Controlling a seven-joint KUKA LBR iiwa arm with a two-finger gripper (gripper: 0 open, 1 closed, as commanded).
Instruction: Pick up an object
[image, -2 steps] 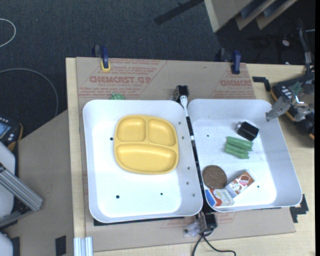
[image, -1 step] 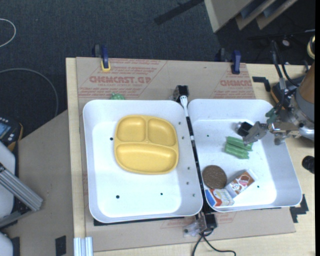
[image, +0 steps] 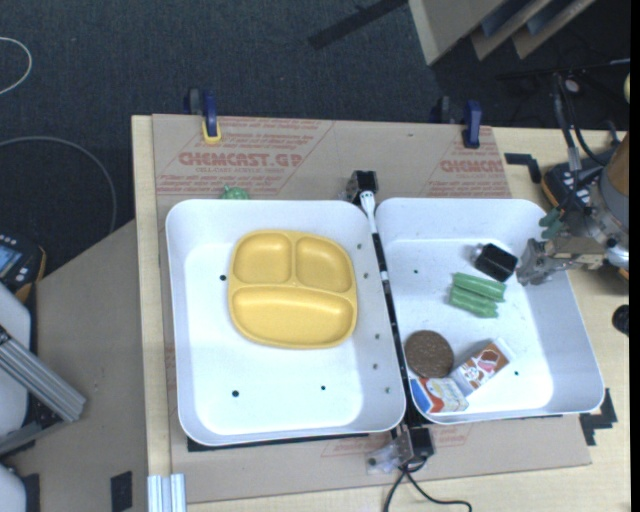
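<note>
Lying nearest me in the right bin (image: 570, 395) are a snack packet (image: 462, 380) and brown disc (image: 430, 352); beyond them, green pods (image: 476, 294) and a black block (image: 495, 262), beside which the gripper (image: 532, 268) is hovering, likely targeting it, its state unclear to me.

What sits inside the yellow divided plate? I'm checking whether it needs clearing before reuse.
The yellow divided plate in the left bin shows three compartments, two small and one long, all bare yellow. Whatever lies beneath the plate is covered.
</note>
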